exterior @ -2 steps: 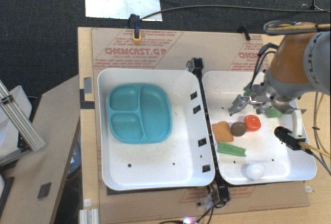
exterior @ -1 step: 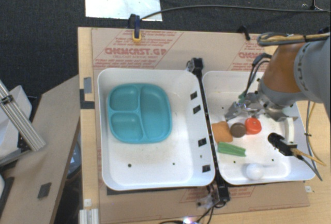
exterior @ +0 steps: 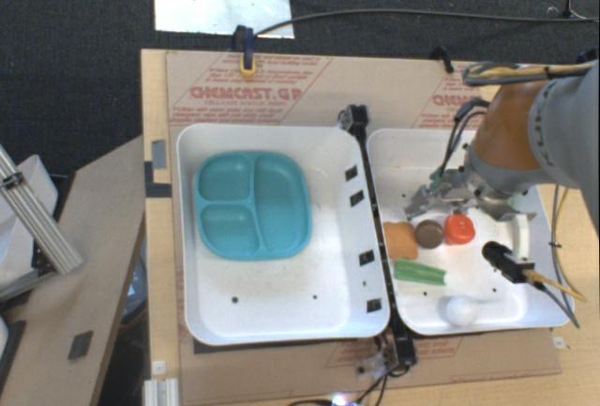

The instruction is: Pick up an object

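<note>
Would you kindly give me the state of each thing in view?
Gripper: low in the right bin.
Teal plate: flat, right side up, in the left bin.
Tan piece: lying by the right bin's left wall.
Brown piece: resting beside the tan piece.
Orange piece: resting beside the brown piece.
Green strip: lying flat.
White ball: resting near the front wall.

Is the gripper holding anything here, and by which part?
No hold is visible. The gripper is low in the right bin, just above the brown round piece and the red piece, both lying on the bin floor.
</note>
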You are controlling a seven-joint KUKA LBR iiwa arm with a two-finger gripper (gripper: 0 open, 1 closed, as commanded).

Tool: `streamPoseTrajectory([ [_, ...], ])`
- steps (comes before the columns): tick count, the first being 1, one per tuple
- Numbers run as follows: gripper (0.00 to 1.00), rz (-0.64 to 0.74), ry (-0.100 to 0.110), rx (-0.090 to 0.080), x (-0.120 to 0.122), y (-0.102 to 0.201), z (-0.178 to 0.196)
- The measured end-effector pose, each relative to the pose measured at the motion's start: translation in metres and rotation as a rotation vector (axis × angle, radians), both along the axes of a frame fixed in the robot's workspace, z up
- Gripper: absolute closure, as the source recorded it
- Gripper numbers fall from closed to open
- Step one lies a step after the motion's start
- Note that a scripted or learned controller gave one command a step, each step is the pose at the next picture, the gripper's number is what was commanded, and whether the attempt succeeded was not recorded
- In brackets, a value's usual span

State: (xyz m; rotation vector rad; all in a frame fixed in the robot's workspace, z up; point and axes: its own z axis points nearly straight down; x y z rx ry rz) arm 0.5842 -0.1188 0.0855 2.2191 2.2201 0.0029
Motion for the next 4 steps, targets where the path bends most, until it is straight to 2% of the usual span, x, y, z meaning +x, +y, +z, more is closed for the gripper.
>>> streamPoseTrajectory([
  [1, 1.00, 0.001, -0.001, 0.000, 0.000, 0.000, 0.010],
  [2, 1.00, 0.004, 0.000, 0.000, 0.011, -0.002, 0.064],
  [4, 1.00, 0.005, -0.002, -0.001, 0.002, 0.001, 0.176],
])
